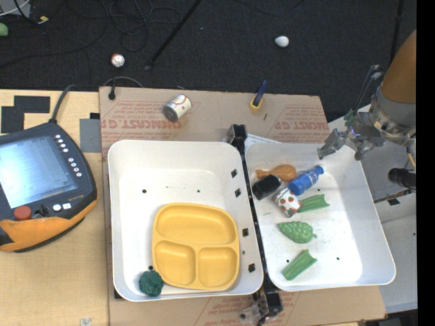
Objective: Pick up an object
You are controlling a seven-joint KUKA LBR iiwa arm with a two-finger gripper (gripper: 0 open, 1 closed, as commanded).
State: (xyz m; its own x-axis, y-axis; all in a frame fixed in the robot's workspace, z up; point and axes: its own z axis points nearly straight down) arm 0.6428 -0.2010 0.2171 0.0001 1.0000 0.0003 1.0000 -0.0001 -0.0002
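Arm comes in from the right, orange band up high, wrist angled down-left over the far right corner of the right bin. Gripper fingers look spread, nothing between them, touching nothing. Below-left of gripper, all well apart from it: one blue bottle, one orange piece, one black block, one red-white cube, three green pieces. Further left, left bin has one yellow divided tray and one dark green lump.
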